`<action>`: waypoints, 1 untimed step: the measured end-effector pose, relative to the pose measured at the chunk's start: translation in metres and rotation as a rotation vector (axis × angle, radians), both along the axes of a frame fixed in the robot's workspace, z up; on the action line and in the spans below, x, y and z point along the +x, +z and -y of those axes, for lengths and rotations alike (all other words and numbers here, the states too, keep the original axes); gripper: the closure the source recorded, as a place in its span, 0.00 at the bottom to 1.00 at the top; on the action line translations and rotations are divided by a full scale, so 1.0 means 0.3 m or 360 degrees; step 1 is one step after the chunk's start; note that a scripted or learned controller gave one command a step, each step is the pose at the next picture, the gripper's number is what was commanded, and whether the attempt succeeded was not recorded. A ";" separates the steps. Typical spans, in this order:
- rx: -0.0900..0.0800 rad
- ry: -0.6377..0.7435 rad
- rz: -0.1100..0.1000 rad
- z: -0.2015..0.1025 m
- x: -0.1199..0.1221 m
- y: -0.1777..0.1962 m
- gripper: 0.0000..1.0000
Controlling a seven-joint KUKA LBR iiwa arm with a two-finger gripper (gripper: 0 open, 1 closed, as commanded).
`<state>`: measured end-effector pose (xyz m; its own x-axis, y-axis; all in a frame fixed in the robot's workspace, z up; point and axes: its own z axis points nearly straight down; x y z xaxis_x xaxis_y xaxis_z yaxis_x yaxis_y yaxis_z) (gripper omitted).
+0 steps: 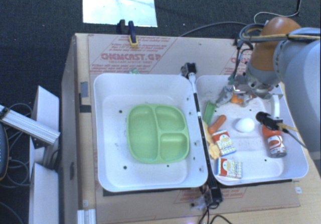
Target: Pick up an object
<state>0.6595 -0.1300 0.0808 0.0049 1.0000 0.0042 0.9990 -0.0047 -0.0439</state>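
My gripper (226, 97) hangs low over the far left part of the right bin (296, 165). A small orange thing (234, 100) lies right beside it; whether it is held is unclear. Below it lie a green piece (208, 111) against the bin's left wall, an orange carrot (217, 123) and a white egg (245, 125). A red and white can (275, 145) lies to the right. Two small red and white cartons (224, 143) (230, 168) and a yellow piece (212, 148) sit near the front left.
The left bin (108, 168) holds a green divided plate (157, 133). A black bar (196, 102) runs along the wall between the bins. The grey arm (296, 62) comes in from the right above the right bin's far corner.
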 end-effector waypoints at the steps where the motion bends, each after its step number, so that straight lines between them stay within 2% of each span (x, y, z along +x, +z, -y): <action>1: -0.0003 0.0009 0.0005 -0.002 0.001 0.028 1.00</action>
<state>0.6599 -0.1294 0.0892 -0.0011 1.0000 0.0024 0.9992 0.0012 -0.0409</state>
